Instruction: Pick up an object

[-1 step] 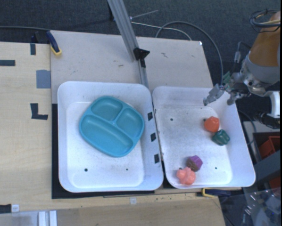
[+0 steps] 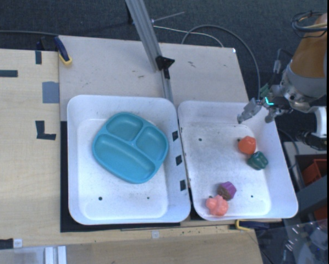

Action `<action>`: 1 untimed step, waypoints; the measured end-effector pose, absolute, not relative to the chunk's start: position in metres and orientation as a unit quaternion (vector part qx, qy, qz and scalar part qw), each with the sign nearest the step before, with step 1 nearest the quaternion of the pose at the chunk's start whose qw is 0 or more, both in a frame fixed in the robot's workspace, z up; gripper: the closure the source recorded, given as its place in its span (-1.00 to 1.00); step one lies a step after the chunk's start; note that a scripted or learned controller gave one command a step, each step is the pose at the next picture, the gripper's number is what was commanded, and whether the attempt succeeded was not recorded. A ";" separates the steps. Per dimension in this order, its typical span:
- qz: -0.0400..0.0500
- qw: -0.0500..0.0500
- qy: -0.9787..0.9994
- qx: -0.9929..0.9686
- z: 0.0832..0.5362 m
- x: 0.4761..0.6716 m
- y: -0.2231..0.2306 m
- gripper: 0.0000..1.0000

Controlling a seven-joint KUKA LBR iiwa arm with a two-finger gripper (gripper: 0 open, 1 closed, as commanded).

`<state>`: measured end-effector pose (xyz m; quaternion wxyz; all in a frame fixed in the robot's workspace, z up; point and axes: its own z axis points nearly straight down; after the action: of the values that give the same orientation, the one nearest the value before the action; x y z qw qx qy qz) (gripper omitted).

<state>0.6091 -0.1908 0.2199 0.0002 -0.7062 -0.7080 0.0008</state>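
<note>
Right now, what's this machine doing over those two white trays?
A robot arm reaches in from the right, and its gripper hangs open over the far edge of the right bin, holding nothing. Below it lie four small objects: an orange one touching a dark green one, and nearer the front a purple one against a pink one. The left bin holds a blue divided plate. Nothing has been picked up yet.

No readable text, labels, brands or numbers on bins, bench or arm.
</note>
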 end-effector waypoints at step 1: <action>0.002 0.002 -0.708 -0.706 0.176 0.607 -0.186 -1.00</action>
<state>0.6072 -0.1863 0.1758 0.0018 -0.7063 -0.7079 0.0020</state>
